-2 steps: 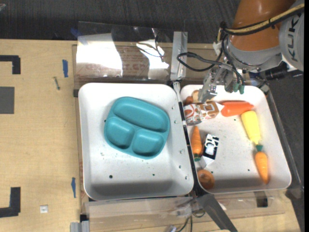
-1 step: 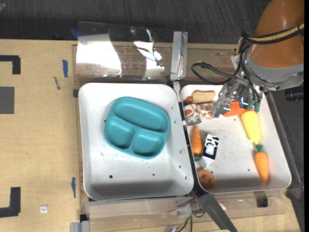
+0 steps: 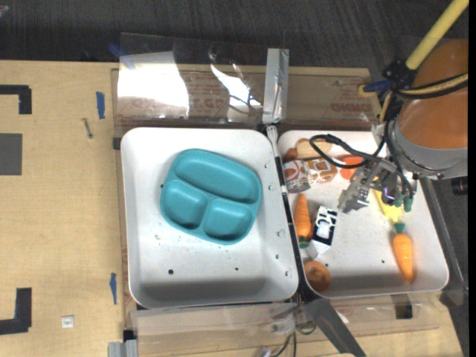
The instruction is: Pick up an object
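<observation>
while jaws [image 3: 355, 196] hover, black-white card [image 3: 325, 224] lies just left-below.

Two bins sit side by side on the tabletop [image 3: 52, 222]. The left bin [image 3: 141, 259] holds a tray [image 3: 210, 193] near its middle. In the right bin [image 3: 364, 266], one carrot [image 3: 302, 216] lies along the left wall, and another carrot [image 3: 402, 253] lies by the right wall. A small card [image 3: 325, 225] lies just right of the first carrot. A box [image 3: 309, 173] lies in the far left corner.
</observation>
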`<control>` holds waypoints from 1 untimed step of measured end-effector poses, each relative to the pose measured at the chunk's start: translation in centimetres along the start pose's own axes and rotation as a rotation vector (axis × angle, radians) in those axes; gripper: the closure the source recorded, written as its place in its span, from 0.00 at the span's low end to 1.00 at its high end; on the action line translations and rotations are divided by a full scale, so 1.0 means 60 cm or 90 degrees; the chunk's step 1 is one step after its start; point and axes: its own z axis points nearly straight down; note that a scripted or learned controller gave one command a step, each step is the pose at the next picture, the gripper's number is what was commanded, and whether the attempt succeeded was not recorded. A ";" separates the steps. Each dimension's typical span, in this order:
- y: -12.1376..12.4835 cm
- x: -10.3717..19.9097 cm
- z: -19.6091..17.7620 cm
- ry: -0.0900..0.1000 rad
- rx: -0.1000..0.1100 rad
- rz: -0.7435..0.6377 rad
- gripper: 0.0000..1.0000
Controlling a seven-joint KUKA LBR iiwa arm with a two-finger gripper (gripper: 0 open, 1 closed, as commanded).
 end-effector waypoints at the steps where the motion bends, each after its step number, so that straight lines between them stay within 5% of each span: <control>1: 0.035 0.083 0.103 0.001 0.000 0.032 1.00</control>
